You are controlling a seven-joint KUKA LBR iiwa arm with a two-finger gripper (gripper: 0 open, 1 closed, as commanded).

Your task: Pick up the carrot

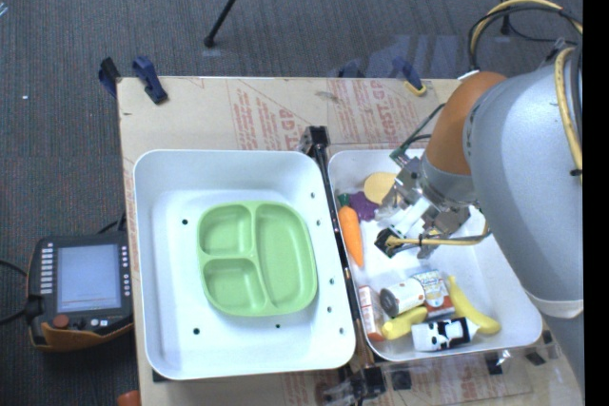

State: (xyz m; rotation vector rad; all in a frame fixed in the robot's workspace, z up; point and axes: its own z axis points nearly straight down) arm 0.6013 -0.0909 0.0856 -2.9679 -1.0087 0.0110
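The carrot (351, 236), probably a light, stiff, smooth toy that could slip from a pinch, lies along the left wall of the right bin (504, 285) and is best gripped across its thicker half, with the gripper (416, 209) near on its right, open or closed I cannot tell.
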